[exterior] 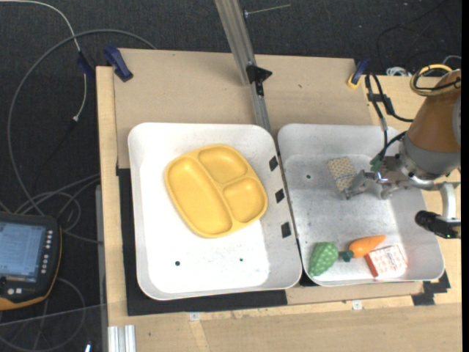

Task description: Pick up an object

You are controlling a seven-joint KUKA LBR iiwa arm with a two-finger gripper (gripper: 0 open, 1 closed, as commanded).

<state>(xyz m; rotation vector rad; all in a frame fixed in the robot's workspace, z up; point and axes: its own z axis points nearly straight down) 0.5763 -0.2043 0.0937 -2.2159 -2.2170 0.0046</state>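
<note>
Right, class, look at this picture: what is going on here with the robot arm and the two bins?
A grey and orange robot arm reaches into the right bin from the right. Its gripper sits low beside a small speckled tan block near the bin's middle; nothing is visibly held. A green toy, a carrot and a red and white box lie along the bin's near edge. The left bin holds a yellow divided plate.

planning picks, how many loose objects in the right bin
4: a tan speckled block by the gripper, a green item at the front edge, an orange carrot beside it, a red-and-white box. The arm may hide more.
</note>
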